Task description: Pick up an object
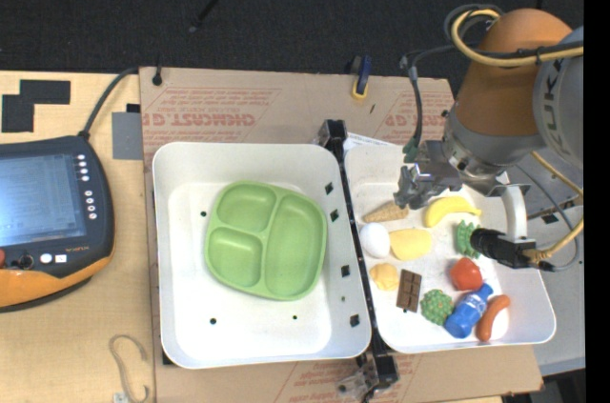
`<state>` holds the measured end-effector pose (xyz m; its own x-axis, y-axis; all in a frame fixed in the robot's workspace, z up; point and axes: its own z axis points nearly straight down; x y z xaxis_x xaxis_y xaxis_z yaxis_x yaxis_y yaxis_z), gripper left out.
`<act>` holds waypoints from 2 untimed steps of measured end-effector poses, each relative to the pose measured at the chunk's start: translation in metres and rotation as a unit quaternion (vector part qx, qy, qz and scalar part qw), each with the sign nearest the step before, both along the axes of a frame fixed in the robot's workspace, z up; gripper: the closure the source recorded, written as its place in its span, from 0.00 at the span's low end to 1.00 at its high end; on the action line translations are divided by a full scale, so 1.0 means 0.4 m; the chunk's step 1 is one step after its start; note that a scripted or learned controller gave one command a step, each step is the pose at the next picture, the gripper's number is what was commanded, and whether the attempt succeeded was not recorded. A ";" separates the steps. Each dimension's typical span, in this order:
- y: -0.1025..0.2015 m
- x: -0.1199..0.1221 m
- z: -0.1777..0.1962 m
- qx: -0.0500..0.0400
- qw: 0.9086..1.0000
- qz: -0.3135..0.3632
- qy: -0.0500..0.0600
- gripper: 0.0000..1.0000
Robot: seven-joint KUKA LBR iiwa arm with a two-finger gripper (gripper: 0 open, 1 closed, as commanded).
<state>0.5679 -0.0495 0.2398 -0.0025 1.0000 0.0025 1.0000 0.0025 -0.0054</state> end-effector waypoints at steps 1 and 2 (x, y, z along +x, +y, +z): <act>0.098 -0.107 -0.038 0.000 1.000 0.000 0.002 1.00; 0.101 -0.168 -0.054 -0.001 1.000 -0.004 0.001 1.00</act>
